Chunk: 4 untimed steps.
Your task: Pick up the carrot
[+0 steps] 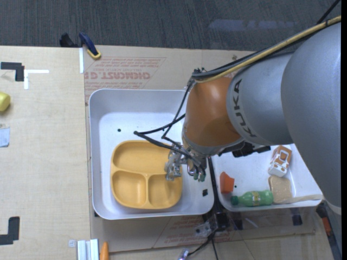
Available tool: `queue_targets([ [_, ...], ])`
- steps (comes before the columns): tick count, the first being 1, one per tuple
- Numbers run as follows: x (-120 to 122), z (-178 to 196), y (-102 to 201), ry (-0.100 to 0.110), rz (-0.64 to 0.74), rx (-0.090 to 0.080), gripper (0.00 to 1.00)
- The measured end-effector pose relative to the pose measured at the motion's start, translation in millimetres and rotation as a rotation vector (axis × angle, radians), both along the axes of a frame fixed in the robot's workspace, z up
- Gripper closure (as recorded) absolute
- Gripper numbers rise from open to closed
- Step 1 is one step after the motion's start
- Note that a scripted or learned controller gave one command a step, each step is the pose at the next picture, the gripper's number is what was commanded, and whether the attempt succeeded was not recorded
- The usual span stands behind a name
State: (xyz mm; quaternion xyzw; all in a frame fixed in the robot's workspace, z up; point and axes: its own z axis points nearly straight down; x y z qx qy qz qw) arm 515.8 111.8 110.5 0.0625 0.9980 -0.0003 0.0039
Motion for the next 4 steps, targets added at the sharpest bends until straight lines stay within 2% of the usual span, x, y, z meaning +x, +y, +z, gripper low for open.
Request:
queue_targets([
  [3,2,27,0,-0.003,0.006,-0.002,1.00],
  [4,-24,51,60,0.007,-0.169,0.001,1.00],
])
